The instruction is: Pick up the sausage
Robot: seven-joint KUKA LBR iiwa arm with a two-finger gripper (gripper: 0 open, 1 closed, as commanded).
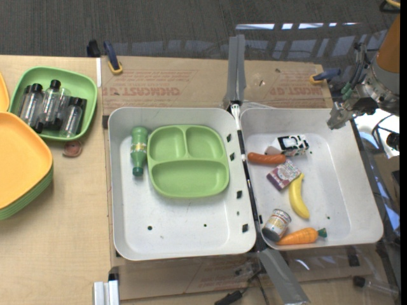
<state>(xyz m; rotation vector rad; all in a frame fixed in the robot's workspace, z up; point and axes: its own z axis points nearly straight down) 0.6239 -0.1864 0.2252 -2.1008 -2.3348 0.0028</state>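
The sausage [266, 159] is a reddish-orange link lying flat near the left wall of the right bin [346, 230], pointing left to right. My gripper [336, 118] hangs over the right bin's far right corner, well to the right of the sausage and apart from it. Nothing shows between its fingers.
Around the sausage lie a small black-and-white toy car [292, 145], a purple packet [283, 175], a banana [298, 197], a can [276, 223] and a carrot [300, 236]. The left bin [124, 234] holds a green divided plate [188, 160] and a green bottle [138, 149].
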